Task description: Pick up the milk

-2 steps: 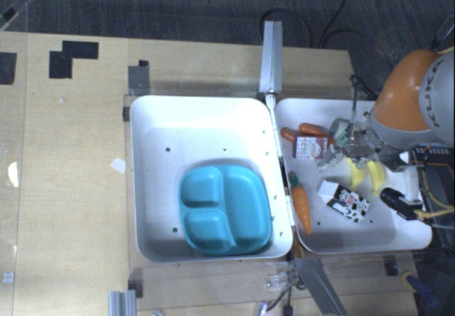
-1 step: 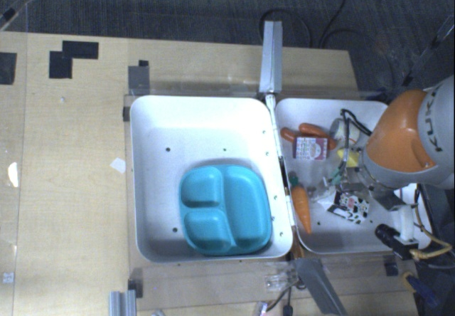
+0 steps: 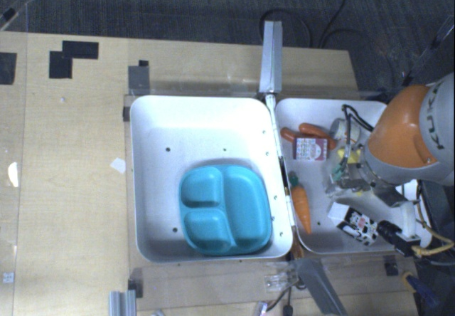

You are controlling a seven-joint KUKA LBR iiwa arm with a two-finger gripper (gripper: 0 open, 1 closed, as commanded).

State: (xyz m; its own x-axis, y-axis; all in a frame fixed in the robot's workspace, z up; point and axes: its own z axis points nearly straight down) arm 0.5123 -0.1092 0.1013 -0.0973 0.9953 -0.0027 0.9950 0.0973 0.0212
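We hover our gripper (image 3: 343,178) over the right bin (image 3: 316,240). The milk (image 3: 357,223) lies ungrasped below. We cannot tell its state.

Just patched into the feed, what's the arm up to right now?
The arm is reaching into the right bin, with its hand low among the items there. Its target, the milk, a small cow-patterned carton, lies on its side near the bin's front right, apart from the hand and not gripped. A carrot, a sausage and a small red box are also in that bin. The left bin holds a blue divided tray.
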